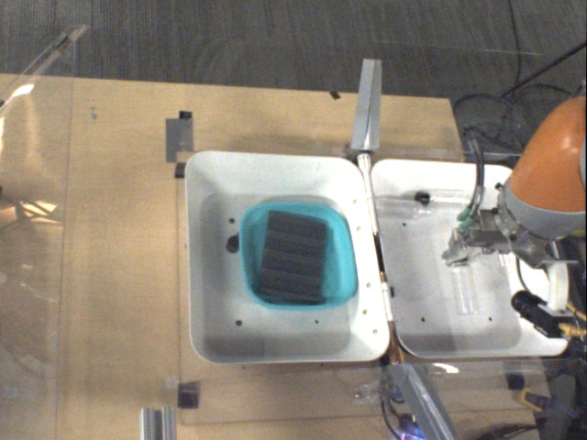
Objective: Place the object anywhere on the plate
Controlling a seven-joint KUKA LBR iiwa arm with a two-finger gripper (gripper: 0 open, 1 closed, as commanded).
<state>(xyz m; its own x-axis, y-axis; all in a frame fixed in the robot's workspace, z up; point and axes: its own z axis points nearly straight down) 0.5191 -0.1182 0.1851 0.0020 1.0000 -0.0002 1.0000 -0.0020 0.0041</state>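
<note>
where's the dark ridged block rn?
In the camera view, the dark ridged block lies on the teal plate in the left bin, apart from the gripper over the right bin.

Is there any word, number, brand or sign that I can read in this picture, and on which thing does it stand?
None can be read. The dark ridged block, the teal plate, both white bins and the arm show no lettering at this resolution.

Even overhead light, slightly soft focus
</note>
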